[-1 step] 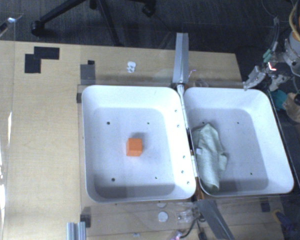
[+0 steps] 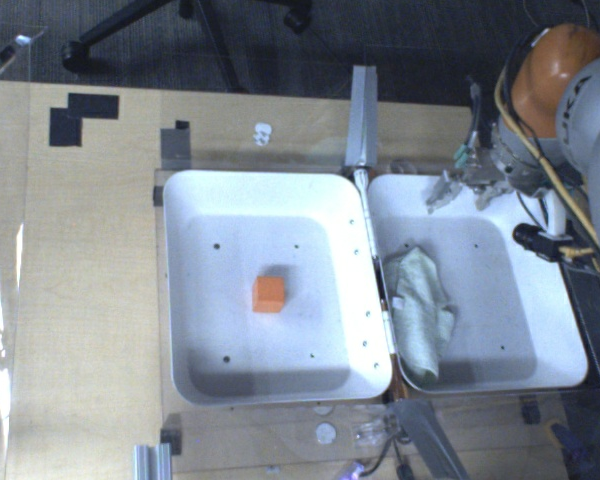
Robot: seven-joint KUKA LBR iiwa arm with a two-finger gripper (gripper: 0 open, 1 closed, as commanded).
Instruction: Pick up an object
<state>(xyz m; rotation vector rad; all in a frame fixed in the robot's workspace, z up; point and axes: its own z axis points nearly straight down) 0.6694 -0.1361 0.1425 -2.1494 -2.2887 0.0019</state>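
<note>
Claw [image 2: 463, 190]: at the far rim of the right bin [image 2: 540, 268], fingers [image 2: 438, 194] splayed apart and released, nothing between them.
Arm [image 2: 565, 88]: grey with an orange band, reaching in behind the claw from the right, with black and yellow cables looped beside it.
Orange cube [image 2: 269, 294]: well to the left of the claw and nearer the camera, resting alone on the floor of the left bin [image 2: 210, 208], apart from every wall.
Crumpled cloth [image 2: 420, 311]: pale grey-green, below the claw in the right bin, lying against the wall shared with the left bin.
Bench [image 2: 80, 298]: light wood, carrying both bins side by side; black tape patches [image 2: 80, 116] far left of the claw.
Chair base [image 2: 185, 3]: black, on the dark carpet beyond the bench, up and left of the claw.
Writing: no brand, label or lettering can be read on any item.
</note>
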